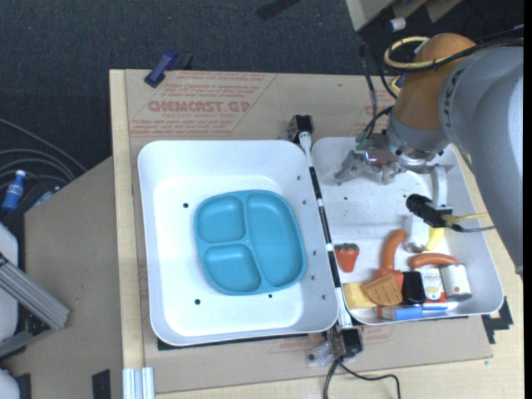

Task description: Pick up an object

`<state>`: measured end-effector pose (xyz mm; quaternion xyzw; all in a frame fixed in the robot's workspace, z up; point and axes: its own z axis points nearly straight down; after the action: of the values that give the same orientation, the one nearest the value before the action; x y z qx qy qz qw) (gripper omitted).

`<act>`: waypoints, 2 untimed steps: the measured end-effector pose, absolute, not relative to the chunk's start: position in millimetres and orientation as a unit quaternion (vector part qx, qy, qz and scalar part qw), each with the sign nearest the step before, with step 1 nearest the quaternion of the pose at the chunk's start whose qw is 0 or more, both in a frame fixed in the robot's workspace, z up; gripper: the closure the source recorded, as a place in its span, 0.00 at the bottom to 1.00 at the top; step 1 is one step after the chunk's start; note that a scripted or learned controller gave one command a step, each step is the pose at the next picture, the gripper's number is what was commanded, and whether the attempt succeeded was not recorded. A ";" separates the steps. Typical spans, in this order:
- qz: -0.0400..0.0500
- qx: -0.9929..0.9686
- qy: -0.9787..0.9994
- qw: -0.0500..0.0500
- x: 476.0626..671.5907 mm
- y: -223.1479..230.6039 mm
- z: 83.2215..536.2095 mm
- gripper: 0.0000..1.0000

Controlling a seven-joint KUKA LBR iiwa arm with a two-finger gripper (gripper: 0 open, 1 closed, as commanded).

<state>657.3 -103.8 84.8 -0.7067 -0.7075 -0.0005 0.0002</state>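
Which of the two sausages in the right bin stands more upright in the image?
The orange sausage nearest the strawberry; it runs nearly vertically, while the other sausage lies horizontally.

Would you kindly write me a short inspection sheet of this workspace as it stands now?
Surface: wooden bench bearing a left bin and a right bin side by side.
Job's things: toy food and small packets heaped in the right bin's near corner, among them a strawberry, a sausage and a cracker.
Clutter: blue divided plate in the left bin; blue clip at the bench's far edge.
Hand: hand low over the right bin's far end; nothing seen between its parts.
Cables: black cables on the floor at left.
Surroundings: dark carpet.
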 end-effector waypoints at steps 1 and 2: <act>-0.001 -0.707 -0.707 0.000 666.8 -91.5 84.8 0.00; 0.001 -0.707 -0.707 0.001 599.1 -101.3 85.6 0.00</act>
<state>599.1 -101.3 85.6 -0.7074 -0.7068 0.0007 0.0010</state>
